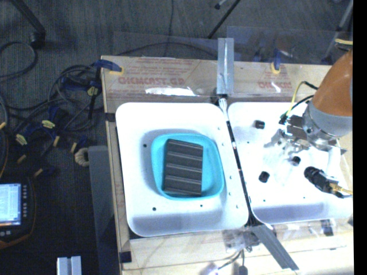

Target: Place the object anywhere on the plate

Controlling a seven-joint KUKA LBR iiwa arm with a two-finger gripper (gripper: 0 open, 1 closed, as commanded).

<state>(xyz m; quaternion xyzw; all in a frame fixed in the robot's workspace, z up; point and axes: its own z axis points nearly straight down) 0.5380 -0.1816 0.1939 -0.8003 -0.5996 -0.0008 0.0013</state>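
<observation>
Camera view: the dark ridged object (pixel 184 167) lies flat on the blue plate (pixel 215 173) in the left bin (pixel 135 171). The claw (pixel 289 148) hangs over the right bin (pixel 269 208), well apart from the plate; whether it is spread or closed cannot be told. Both bins rest on the desk (pixel 155 79).

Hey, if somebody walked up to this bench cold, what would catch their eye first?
Probably the bright blue plate in the middle of the left bin, with a dark ribbed block lying flat on it. Next, the orange-banded arm reaching in from the right, its gripper over the right bin.
</observation>
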